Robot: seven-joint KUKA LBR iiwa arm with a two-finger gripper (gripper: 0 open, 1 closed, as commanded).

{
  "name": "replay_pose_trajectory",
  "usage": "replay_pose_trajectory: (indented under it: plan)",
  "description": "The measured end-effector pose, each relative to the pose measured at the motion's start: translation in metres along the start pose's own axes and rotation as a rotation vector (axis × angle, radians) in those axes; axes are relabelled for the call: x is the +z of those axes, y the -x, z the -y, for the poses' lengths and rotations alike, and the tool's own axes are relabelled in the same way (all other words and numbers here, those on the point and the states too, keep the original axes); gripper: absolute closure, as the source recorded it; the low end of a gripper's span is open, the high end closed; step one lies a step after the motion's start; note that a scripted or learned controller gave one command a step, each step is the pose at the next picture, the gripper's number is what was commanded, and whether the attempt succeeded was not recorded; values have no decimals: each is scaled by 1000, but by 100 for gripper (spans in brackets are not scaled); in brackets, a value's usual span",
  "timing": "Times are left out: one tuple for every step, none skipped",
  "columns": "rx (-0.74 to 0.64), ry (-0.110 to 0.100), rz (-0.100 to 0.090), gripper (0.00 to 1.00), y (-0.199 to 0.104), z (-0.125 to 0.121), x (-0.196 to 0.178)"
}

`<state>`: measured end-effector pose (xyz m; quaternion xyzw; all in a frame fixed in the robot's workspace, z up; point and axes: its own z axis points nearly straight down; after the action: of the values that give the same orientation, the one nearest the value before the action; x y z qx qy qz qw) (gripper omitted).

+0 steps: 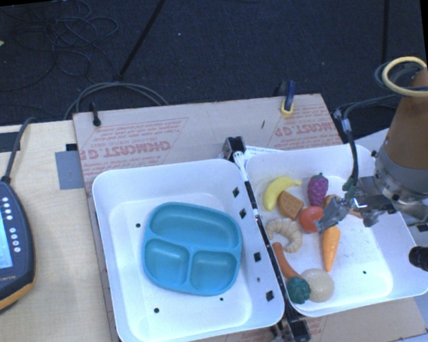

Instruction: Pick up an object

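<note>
Gripper [341, 211] beside carrot [330, 246], tomato [310, 218]

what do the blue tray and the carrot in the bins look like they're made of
The blue tray looks like moulded plastic: one even colour, rounded compartments, a soft sheen. The carrot in the right bin is probably plastic toy food too: flat uniform orange and a smooth surface, with no roughness of a real one. At this picture size neither can be told for certain.
</note>
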<state>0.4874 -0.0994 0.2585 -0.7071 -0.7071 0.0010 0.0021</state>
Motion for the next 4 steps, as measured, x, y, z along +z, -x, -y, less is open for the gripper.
replay_pose_trajectory:
  plan:
    - [0, -3, -1, 100, 0, 0, -10]
    - [4, 4, 1, 100, 8, 12, -40]
    - [-3, 3, 2, 100, -48, -28, -38]
    - [-4, 10, 0, 100, -80, 7, -128]
